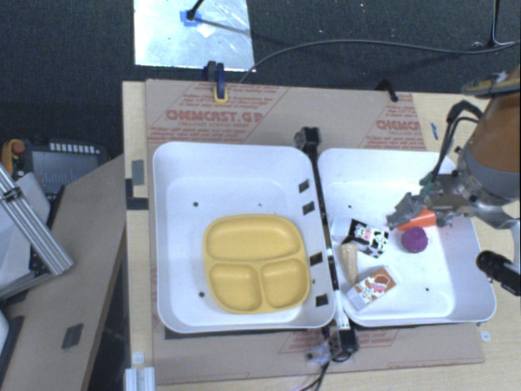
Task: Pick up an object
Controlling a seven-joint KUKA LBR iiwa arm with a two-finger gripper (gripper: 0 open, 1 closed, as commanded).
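The right bin point(456, 300) holds several small objects. A purple ball point(414, 239) lies near its right side, with an orange piece point(423, 217) just above it. A black-and-white spotted toy point(368, 236) sits left of the ball. A beige cone point(348, 261) and a small printed box point(372, 287) lie near the bin's front left corner. My gripper point(404, 213) reaches in from the right and hangs low over the bin, right beside the orange piece and just above the purple ball. The slanted view does not show whether it touches either.
A yellow divided plate point(256, 261) lies in the left bin point(187, 177). A black divider strip point(319, 218) runs between the two bins. The arm's grey body and orange band point(496, 149) hang over the right bin's far right edge.
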